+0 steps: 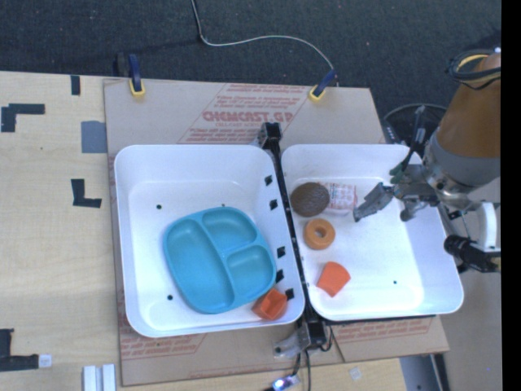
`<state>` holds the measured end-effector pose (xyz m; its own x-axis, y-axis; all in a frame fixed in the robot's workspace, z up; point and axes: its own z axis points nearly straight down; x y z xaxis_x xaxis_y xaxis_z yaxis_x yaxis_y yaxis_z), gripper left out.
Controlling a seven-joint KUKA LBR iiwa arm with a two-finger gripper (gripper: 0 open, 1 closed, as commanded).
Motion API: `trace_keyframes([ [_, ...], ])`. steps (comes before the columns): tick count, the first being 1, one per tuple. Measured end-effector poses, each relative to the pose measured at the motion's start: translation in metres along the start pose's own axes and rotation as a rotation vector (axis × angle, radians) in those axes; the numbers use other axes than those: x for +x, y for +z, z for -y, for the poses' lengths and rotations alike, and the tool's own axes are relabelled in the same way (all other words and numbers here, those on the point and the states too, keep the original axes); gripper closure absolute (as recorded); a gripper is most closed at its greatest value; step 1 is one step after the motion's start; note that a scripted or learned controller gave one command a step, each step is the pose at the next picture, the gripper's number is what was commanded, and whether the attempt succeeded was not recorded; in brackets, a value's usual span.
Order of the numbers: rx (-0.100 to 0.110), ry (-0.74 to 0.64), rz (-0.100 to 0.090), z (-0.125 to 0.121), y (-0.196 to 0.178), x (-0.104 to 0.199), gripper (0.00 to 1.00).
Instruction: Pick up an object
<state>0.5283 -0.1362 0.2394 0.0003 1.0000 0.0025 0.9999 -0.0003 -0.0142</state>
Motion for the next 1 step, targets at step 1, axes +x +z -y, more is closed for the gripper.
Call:
trace_keyframes([
  [1,-0.008,-0.002,0.001,-0.0017,-0.0037,0.0002,0.0],
])
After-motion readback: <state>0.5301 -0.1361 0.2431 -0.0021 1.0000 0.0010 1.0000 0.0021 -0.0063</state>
